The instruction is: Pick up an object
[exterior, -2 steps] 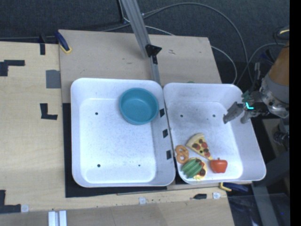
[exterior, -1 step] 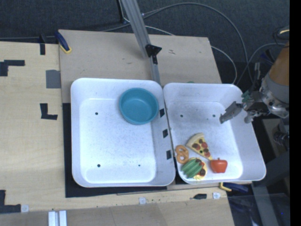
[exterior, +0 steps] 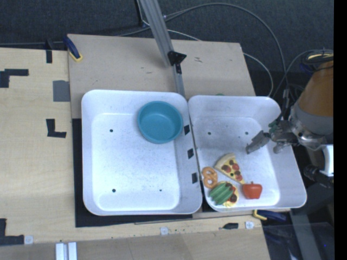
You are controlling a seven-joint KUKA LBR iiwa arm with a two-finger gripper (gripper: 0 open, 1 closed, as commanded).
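Note:
In the right bin (exterior: pixel 217 112), several toy foods lie near the front: a pizza slice (exterior: pixel 230 167), an orange pretzel (exterior: pixel 209 175), a green vegetable piece (exterior: pixel 220 193) and a red pepper (exterior: pixel 252 189). A blue bowl (exterior: pixel 160 122) sits at the back of the left bin (exterior: pixel 103 161). My gripper (exterior: pixel 264 149) hovers over the right side of the right bin, just behind and to the right of the pizza slice. It is open, with nothing between its fingers.
A slanted metal pole (exterior: pixel 160 31) rises from behind the seam between the bins. Cables (exterior: pixel 260 31) loop over the bench at the back right. The arm's orange band (exterior: pixel 320 93) stands by the right bin's right rim.

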